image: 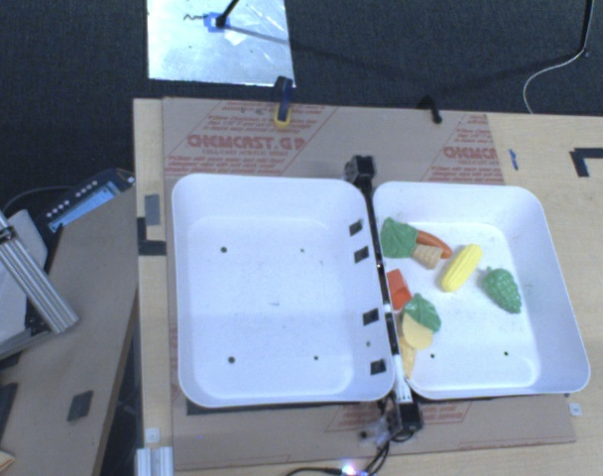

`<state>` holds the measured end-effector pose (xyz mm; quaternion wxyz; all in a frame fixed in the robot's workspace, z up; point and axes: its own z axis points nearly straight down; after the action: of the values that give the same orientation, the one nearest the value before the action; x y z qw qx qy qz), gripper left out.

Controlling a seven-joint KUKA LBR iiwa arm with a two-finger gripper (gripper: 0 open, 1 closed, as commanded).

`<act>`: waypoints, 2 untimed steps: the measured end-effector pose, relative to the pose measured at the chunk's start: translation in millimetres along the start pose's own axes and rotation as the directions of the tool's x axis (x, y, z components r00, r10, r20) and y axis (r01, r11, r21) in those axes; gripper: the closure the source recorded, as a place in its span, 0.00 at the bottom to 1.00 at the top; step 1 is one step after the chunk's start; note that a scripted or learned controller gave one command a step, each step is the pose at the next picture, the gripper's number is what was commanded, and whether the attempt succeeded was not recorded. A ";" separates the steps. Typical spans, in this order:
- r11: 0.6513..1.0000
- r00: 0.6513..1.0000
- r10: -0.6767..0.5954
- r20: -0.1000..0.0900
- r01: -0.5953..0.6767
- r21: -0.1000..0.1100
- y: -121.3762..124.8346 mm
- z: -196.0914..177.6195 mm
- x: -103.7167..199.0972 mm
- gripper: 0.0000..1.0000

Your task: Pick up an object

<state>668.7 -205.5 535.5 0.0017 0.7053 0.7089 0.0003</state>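
Two white bins sit side by side on the surface, over a cardboard sheet (247, 139) printed with red lettering.

Left bin (187, 266): bare white floor, a few small dark dots on it.

Right bin (557, 296): all the toy food is here, grouped toward the left wall and the middle.
- Green leafy piece (397, 236) close to the left wall, upper part of the bin.
- Orange carrot (433, 246) just beside the leafy piece on its right, touching or nearly so.
- Yellow corn cob (461, 267) lying at a slant near the middle, next to the carrot's end.
- Green bumpy piece (502, 290) right of the corn, lying apart from it and on its own.
- Red-orange piece (399, 288) against the left wall, below the leafy piece.
- Yellow piece with a green top (418, 323) below that, also hard by the left wall; I cannot tell whether it is one item or two stacked.

Black clips (361, 255) run down the seam where the two bins meet.

A yellow clamp (282, 117) grips the cardboard's far edge. Beyond it a shiny metal sheet (219, 28) lies on the dark floor. A white cable (559, 62) curls at the upper right.
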 end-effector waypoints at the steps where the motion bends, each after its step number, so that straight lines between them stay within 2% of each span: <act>1: 1.000 1.000 0.000 0.000 0.000 0.000 0.0 0.0 0.0 1.00; 2: 1.000 1.000 0.000 0.000 0.000 0.000 0.0 0.0 0.0 1.00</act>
<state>668.7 -205.5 535.5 0.0017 0.7053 0.7089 0.0003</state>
